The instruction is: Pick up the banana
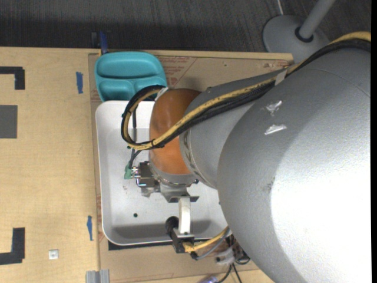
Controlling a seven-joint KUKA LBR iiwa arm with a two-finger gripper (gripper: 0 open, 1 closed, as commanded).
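My grey arm fills the right and middle of the camera view, its orange band [171, 134] over the white bin [112, 158]. The wrist and gripper mount [156, 181] hang low over the bin's middle, pointing down into it, and the arm covers the fingertips. I see no banana on the bare part of the bin floor. A small dark speck [135, 216] lies on the floor near the bin's front edge.
A teal plastic tray [126, 75] sits at the bin's far end, partly under the black and yellow cables [132, 114]. Brown cardboard [47, 158] with blue tape marks lies to the left. A grey lamp base [288, 31] stands at the top right.
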